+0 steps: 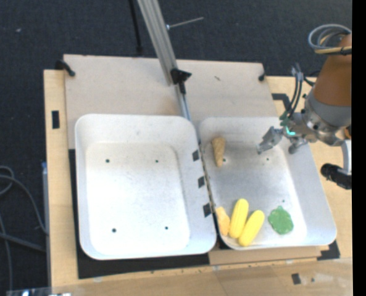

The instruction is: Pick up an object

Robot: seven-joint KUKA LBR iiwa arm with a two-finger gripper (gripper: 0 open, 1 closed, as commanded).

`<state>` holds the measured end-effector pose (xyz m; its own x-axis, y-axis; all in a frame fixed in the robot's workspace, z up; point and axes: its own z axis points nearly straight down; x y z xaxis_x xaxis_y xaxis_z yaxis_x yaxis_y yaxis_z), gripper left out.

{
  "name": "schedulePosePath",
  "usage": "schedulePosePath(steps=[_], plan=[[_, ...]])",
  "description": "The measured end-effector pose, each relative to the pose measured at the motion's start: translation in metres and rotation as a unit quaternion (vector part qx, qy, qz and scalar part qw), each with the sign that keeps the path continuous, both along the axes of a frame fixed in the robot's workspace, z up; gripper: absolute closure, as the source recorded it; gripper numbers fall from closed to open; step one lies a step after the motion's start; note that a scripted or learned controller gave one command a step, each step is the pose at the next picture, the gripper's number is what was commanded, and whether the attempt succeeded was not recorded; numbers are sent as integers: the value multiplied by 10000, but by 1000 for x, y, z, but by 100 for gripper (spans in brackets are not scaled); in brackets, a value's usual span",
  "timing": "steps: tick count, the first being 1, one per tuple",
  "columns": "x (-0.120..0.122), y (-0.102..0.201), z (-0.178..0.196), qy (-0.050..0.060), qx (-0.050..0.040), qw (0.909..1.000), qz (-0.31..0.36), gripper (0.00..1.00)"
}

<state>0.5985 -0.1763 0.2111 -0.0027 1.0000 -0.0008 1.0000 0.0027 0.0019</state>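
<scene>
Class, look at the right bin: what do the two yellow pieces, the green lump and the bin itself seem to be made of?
Yellow pieces: probably smooth moulded plastic, since the colour is even and the ends are rounded. Green lump: perhaps soft plastic or rubber, with a bumpy outline; too small to be sure. Right bin: likely matt white plastic, with rounded corners and grey scuff marks.

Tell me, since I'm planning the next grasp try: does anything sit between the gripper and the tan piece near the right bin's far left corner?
Nothing visible does. The gripper hangs over the right bin, and only bare bin floor lies between it and the tan piece. The yellow pieces and green piece lie at the near rim, off that line.
</scene>
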Motion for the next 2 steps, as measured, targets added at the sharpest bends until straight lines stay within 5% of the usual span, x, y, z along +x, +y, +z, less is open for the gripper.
schedulePosePath(steps=[2], plan=[[-5, 2, -113, 23, -7, 10000, -30, 0]])
